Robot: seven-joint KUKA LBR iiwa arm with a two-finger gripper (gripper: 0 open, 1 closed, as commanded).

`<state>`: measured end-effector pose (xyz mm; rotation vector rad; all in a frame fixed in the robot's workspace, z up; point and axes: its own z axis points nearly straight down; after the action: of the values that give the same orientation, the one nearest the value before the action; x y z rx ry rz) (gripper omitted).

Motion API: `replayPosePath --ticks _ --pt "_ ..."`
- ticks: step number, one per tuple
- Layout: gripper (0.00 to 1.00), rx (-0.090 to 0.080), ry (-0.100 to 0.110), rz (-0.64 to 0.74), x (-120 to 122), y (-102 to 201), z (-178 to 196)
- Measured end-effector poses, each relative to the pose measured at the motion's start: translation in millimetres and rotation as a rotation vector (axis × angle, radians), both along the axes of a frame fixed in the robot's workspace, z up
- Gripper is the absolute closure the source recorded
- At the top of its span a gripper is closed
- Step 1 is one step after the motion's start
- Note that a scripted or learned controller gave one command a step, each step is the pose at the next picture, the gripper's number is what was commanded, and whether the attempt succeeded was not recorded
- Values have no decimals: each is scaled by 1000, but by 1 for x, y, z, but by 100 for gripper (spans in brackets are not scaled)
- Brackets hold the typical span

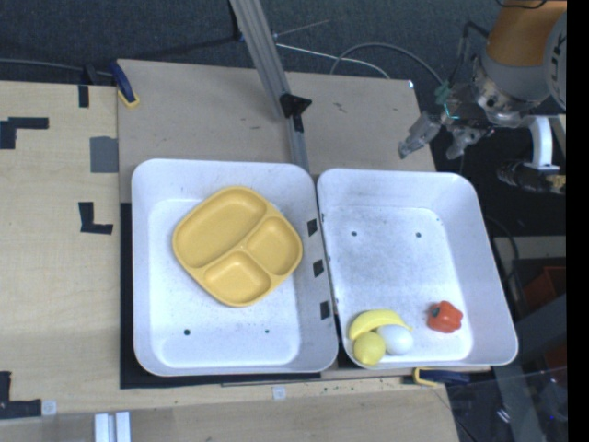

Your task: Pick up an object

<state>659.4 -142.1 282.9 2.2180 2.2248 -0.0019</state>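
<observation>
Wooden counter carries two white bins. We note the jaws spread wide, holding nothing. Well below them, in the right bin, lie a yellow banana, white egg, red pepper.

Two bins side by side on the worktop, divided tray in the left bin, banana, lemon, egg and pepper clustered at the right bin's near edge, hand beyond its far right corner
</observation>
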Motion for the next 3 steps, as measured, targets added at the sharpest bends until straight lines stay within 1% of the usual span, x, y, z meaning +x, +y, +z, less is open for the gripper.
replayPosePath --ticks 1,2,3 --pt "0 0 0 0 0 0 0" --pt "0 0 7 -2 -7 -2 -62" --pt "0 0 7 -2 -7 -11 -121"
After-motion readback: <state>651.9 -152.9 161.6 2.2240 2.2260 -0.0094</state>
